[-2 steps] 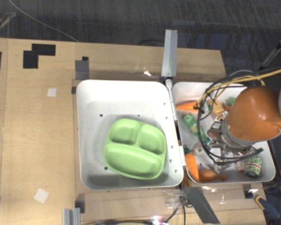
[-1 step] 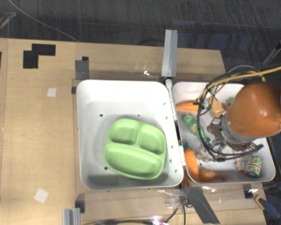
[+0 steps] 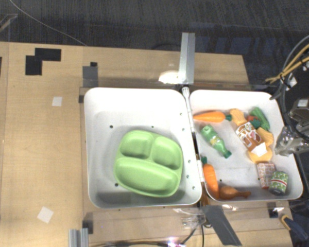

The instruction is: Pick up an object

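The pincer [image 3: 293, 140] sits at the right bin's [image 3: 237, 176] right rim, half cut off by the frame edge — whether it is open or holds anything, I cannot tell. Just left of it lie a small box [image 3: 251, 138] and yellow pieces; below, a can [image 3: 278, 182]. Further left: green bottle [image 3: 215, 140], two carrots. The left bin [image 3: 100, 138] holds a green tray [image 3: 149, 162] — all on the desk [image 3: 36, 153].
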